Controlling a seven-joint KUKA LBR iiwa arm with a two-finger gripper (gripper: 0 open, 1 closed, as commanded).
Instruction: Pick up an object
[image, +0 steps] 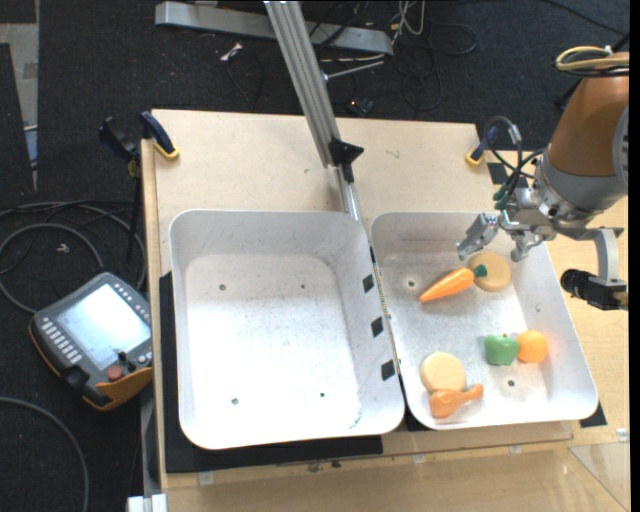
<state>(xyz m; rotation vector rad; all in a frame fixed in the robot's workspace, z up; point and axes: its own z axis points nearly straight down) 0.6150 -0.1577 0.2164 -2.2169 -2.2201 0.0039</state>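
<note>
Nowhere any legible writing.

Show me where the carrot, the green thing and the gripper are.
carrot (447, 285): camera view, middle of its orange body, in the right bin.
green thing (501, 349): camera view, centre of its top, beside an orange ball.
gripper (499, 233): camera view, midway between its fingers, above the right bin.

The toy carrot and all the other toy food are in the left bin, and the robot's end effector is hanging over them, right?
Not quite. The camera view shows the carrot and other toy food in the right bin, not the left bin. The end effector does hang over them.
</note>
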